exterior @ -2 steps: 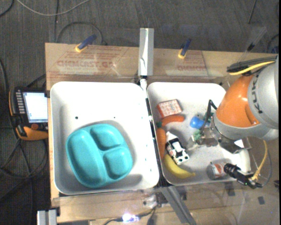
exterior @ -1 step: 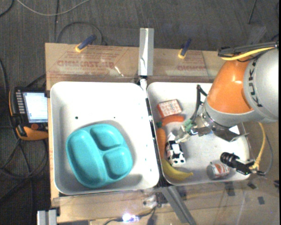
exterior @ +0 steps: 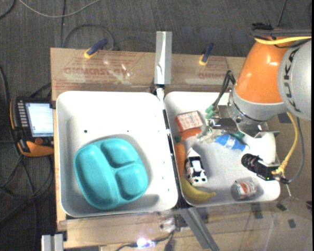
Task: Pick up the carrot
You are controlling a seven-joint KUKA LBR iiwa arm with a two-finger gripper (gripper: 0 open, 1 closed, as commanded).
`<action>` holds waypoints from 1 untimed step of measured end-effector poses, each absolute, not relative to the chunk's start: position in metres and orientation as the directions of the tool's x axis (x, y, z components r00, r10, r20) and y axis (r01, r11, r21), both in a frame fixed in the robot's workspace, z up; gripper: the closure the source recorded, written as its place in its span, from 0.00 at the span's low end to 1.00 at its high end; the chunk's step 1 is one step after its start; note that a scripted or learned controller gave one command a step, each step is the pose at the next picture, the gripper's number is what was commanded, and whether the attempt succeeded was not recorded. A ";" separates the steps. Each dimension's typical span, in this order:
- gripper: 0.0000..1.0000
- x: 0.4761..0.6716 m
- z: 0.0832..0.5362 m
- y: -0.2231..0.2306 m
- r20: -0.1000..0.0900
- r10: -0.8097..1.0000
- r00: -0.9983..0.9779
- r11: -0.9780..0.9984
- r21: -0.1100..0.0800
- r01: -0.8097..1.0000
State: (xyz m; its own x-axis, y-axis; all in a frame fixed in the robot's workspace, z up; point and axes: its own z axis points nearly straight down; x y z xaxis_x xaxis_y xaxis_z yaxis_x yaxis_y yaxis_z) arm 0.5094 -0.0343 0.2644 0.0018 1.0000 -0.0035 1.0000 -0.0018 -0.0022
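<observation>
Carrot (exterior: pixel 180 153) lies along right bin (exterior: pixel 275 192) left wall, nine o'clock side. Banana (exterior: pixel 195 191) touching at six, toy truck (exterior: pixel 196 170) just beside at three. Gripper (exterior: pixel 215 127) hovers toward two; jaw opening cannot tell. Risk: wall and crowding neighbours block fingers, grip slips.

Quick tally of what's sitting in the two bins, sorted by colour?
Teal: 1, the divided plate
Orange: 1, the carrot
Yellow: 1, the banana
Red-and-white: 1, the box
Black-and-white: 1, the small toy
Grey: 1, the can
Total: 6
</observation>
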 end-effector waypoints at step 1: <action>1.00 0.484 0.304 -0.089 -0.004 0.999 0.041 -0.041 -0.001 0.999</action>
State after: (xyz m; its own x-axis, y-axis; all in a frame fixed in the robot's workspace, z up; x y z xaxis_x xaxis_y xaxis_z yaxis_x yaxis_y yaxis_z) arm 0.4840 -0.0894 0.3044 0.0412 0.9991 -0.0039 0.9992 -0.0412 -0.0013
